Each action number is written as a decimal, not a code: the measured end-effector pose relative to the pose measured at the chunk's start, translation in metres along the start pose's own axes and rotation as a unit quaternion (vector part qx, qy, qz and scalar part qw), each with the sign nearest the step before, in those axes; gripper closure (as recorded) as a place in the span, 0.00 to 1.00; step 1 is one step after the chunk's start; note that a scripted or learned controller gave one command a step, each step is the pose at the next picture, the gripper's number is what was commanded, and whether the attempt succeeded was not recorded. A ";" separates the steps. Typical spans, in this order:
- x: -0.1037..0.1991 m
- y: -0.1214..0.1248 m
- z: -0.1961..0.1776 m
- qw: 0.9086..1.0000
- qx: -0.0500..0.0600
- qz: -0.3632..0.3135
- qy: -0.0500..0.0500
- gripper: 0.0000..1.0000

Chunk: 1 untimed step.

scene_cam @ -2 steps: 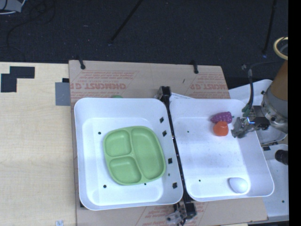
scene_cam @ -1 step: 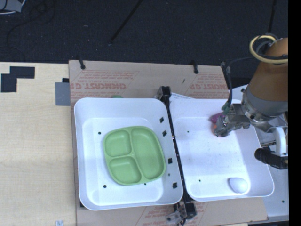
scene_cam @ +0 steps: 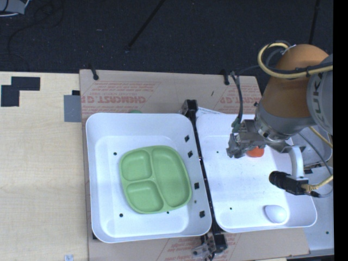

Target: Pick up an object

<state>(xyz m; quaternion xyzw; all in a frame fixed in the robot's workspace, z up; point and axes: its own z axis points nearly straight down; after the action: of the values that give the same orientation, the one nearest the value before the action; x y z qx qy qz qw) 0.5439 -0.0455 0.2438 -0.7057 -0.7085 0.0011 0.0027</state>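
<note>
Setting: pale wooden table (scene_cam: 38, 167) under two white bins, dark floor behind
Orange object (scene_cam: 255, 151): small, rounded, half hidden; long axis unclear
Place: right bin (scene_cam: 244, 211), upper middle, touching the pincer (scene_cam: 237, 148)
Pincer: opening impossible to judge
White object (scene_cam: 275, 213): oval, right bin's near corner
Green tray (scene_cam: 155, 179): three compartments, left bin (scene_cam: 103, 140)
Writing: mirrored red print on cardboard (scene_cam: 125, 94), unreadable

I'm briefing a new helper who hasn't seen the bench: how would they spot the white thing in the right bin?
Start at the right bin, the one the arm reaches into. Go to its near right corner, away from the gripper and the orange object beside it. The white egg-shaped object lies there alone, pale against the bin floor.
</note>
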 end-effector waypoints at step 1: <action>0.058 0.015 0.012 1.000 -0.001 0.000 0.000 1.00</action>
<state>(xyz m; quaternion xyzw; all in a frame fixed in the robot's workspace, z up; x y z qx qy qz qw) 0.5582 0.0130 0.2321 -0.7054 -0.7088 0.0007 0.0021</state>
